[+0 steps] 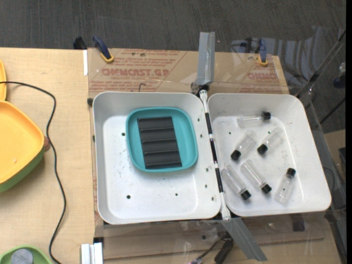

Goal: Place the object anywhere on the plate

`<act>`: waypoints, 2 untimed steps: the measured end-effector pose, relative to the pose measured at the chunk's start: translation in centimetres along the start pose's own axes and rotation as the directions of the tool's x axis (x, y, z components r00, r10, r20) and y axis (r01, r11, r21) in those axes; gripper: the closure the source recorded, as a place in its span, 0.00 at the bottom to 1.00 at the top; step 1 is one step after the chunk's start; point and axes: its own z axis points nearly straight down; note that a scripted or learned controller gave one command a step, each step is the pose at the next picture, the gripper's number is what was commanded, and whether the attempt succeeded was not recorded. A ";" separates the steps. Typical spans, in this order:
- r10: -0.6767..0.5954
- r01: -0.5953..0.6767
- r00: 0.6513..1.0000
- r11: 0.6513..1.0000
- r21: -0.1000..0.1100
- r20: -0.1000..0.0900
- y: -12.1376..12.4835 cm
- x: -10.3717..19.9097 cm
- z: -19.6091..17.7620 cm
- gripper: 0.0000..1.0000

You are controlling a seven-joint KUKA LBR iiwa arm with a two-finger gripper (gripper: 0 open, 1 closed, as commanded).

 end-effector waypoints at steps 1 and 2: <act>0.163 -0.163 0.987 0.987 -0.001 -0.001 1.0 0.5 0.0 0.00; 0.264 -0.264 0.964 0.964 -0.001 -0.002 1.0 0.3 -0.1 0.00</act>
